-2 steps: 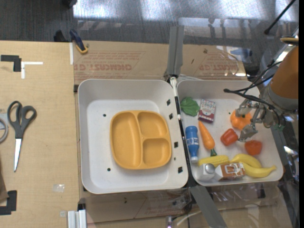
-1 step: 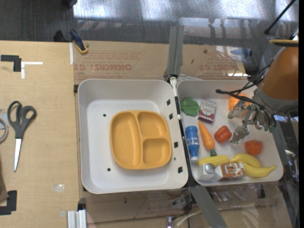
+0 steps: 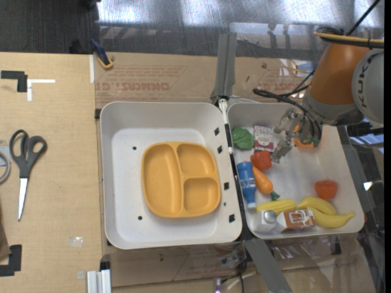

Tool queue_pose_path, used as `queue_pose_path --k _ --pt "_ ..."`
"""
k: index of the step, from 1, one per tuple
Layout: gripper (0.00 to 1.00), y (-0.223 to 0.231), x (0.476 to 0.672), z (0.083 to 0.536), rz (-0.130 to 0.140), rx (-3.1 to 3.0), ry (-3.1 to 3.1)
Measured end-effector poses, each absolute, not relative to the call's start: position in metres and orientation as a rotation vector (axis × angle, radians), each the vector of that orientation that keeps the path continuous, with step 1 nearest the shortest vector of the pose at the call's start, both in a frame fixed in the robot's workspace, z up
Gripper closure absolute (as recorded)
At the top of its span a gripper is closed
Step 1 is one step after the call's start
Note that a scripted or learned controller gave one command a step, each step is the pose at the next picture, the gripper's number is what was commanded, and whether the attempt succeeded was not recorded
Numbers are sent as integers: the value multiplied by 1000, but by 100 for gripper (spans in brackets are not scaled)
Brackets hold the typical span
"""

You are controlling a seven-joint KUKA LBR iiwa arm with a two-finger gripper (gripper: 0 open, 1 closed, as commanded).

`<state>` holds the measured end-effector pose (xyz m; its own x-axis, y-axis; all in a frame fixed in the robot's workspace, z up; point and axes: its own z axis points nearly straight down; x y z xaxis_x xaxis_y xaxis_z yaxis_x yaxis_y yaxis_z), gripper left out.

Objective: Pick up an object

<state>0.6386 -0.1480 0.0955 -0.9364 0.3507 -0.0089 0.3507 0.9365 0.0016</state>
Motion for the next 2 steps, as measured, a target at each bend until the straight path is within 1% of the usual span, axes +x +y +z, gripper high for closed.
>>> queue_pose_path --k 1,2 --pt "0 -179 560 92 -1 642 3073" --pt "0 -162 648 95 0 1026 2962"
